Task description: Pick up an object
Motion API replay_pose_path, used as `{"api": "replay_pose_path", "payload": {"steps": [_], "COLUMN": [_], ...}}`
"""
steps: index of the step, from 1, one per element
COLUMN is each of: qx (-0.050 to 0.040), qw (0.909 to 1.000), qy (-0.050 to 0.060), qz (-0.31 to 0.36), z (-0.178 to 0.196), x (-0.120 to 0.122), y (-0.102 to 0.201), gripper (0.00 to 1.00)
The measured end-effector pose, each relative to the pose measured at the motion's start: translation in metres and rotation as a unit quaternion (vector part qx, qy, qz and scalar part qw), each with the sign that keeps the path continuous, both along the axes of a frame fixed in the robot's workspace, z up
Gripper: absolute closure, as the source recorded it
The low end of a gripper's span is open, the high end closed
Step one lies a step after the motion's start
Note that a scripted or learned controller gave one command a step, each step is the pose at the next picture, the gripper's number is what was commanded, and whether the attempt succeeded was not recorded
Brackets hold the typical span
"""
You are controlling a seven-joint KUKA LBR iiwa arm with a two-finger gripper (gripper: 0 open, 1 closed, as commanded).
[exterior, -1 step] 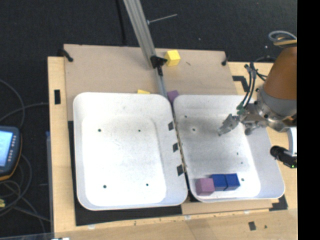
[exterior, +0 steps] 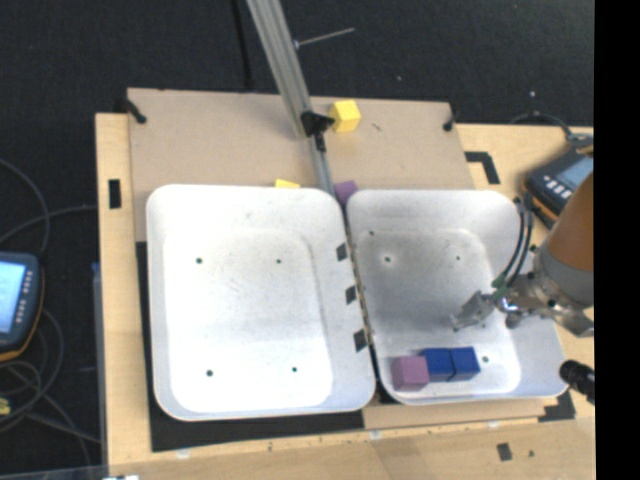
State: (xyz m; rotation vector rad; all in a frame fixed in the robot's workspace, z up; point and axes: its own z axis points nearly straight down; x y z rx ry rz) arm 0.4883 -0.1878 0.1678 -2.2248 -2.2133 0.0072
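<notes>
Along the near edge of the right bin [exterior: 420, 238] lie a purple block [exterior: 408, 371] and two blue blocks [exterior: 437, 363] [exterior: 465, 361], side by side and touching. My gripper [exterior: 482, 310] hangs over the right part of this bin, a little above and to the right of the blue blocks. It comes in from the arm's orange band [exterior: 575, 238] at the right edge. Nothing shows in the gripper.
The left bin [exterior: 245, 298] sits beside the right one. Behind the bins a yellow block [exterior: 346, 115], a small yellow piece [exterior: 287, 183] and a purple block [exterior: 345, 190] lie on the board. A slanted metal rail [exterior: 280, 48] rises at the back.
</notes>
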Motion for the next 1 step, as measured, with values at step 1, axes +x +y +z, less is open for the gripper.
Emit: {"api": "replay_pose_path", "payload": {"steps": [1], "qx": [-0.0020], "qw": [1.0000], "qy": [-0.007], "qz": [0.001], "z": [0.0584], "x": [-0.0029], "y": [-0.0176], "gripper": [0.00]}}
